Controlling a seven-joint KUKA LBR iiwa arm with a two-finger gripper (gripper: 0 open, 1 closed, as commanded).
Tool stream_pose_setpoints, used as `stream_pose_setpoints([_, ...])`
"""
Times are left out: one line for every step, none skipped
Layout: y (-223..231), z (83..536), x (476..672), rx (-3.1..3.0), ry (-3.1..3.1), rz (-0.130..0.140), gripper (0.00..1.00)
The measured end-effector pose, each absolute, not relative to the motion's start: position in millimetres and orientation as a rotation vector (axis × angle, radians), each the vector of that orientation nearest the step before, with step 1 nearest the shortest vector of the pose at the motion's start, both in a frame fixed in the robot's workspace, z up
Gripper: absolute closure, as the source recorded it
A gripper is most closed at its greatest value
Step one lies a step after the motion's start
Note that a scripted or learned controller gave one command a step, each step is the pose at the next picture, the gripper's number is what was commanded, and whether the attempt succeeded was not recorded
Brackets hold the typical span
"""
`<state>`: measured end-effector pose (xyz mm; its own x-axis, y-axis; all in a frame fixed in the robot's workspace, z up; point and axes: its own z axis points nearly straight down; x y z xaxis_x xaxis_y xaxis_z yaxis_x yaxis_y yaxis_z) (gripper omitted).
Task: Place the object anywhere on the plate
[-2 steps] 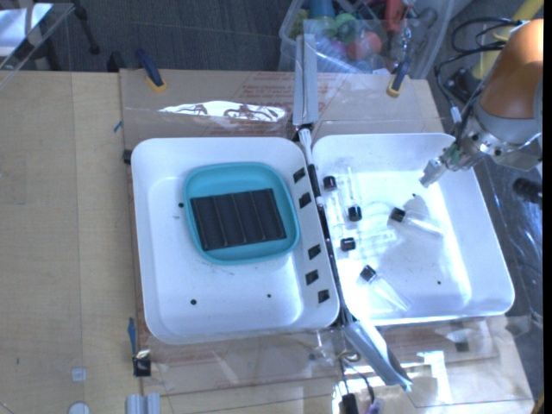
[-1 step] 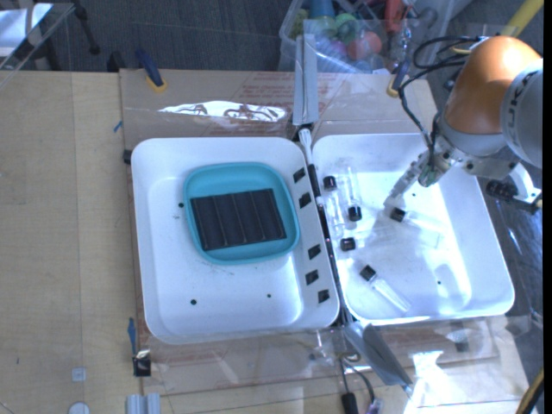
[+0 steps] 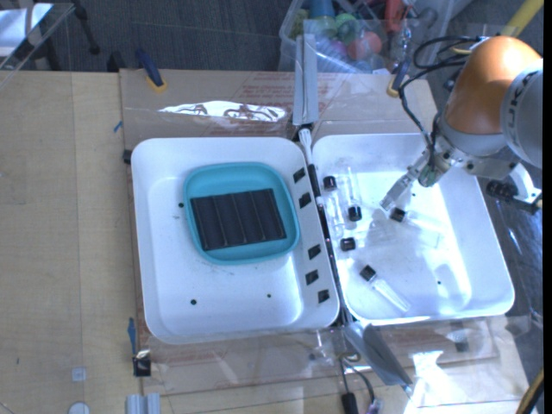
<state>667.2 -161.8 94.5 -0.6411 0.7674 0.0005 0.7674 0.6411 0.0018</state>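
A teal plate lies in the left bin, with a black ribbed slab resting flat on it. Several small clear tubes with black caps lie scattered in the right bin, for example one tube near the front and another by the divider. My gripper reaches down at a slant into the upper middle of the right bin. Its tip is just above a black-capped tube. Nothing is visibly held.
Small black clips line the divider between the bins. A clear box of colourful toys stands behind the bench. The arm's orange band hangs over the right bin's far right corner.
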Motion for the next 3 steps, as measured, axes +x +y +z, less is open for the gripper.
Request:
stream_pose_setpoints([-207,174,664.1,1.135,2.921,0.002,0.0])
stream_pose_setpoints([-209,185,664.9,1.14,2.912,0.008,1.0])
stream_pose_setpoints([-199,162,659.5,0.966,2.988,0.002,1.0])
